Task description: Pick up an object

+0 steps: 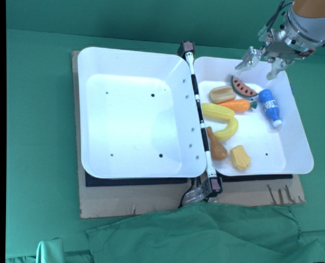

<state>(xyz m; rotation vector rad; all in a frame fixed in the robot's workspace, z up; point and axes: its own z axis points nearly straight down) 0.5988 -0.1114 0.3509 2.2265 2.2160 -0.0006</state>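
Two shallow white bins sit side by side on the bench: the left bin [132, 114] and the right bin [272, 147], which carries all the objects. The gripper [261, 64] hangs above the right bin's rim at about one o'clock, fingers spread apart with nothing between them. Directly below it, at the bin's twelve o'clock, lies a watermelon slice [243, 86], with a bread roll [222, 94] just beside it at nine o'clock and a carrot [236, 105] touching the slice's lower edge. A blue bottle [269, 107] lies tilted at the bin's three o'clock, apart from the carrot. Near centre, a corn cob [218, 112] rests against a banana [227, 130]. A chicken drumstick [215, 144] lies at seven o'clock, and a small yellow ridged piece [239, 157] at six o'clock.
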